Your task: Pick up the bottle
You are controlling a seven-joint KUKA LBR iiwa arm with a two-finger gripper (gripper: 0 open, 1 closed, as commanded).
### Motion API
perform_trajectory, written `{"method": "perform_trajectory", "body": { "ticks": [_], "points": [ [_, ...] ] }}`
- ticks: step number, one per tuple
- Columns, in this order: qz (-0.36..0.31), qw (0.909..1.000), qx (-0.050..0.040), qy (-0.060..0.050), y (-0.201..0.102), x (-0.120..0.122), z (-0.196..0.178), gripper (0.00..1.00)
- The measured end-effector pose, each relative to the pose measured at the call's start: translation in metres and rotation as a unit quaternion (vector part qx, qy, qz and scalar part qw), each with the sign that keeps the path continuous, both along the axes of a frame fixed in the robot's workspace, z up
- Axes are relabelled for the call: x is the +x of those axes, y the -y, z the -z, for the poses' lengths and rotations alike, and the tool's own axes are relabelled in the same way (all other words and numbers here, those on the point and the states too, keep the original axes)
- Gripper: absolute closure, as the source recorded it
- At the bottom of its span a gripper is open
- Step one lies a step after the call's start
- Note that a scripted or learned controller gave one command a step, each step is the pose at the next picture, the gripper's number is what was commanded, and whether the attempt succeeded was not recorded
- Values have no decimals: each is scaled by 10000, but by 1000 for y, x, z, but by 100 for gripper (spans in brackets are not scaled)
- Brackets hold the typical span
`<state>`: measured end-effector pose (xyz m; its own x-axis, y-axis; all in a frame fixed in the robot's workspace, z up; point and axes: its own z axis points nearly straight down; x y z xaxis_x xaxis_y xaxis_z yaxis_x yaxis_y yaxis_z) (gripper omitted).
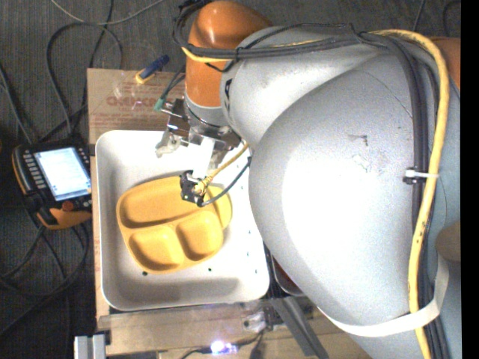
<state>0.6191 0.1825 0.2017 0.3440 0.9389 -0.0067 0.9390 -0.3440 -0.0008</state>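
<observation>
Your pincer (pixel 174 137) hung low over the white bin (pixel 108 275), beside the yellow tray (pixel 161 230), probably searching; I could not tell its state. The bottle's place I could not make out behind the arm (pixel 337 170).

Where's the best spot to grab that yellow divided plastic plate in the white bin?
Probably the raised rim of the yellow divided plastic plate, at its view-left edge, from straight above. It lies flat, face up in the white bin, so only the rim can be pinched.
</observation>
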Motion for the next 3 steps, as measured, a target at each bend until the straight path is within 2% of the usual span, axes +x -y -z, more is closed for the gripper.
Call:
{"method": "perform_trajectory", "body": {
  "ticks": [1, 2, 3],
  "points": [
    [852, 9964, 1, -13, -35, -79, 52, 0],
    [687, 9976, -3, -1, -36, 16, 47, 0],
    [767, 9970, 57, 105, 8, -28, 99, 0]
  ]
}}
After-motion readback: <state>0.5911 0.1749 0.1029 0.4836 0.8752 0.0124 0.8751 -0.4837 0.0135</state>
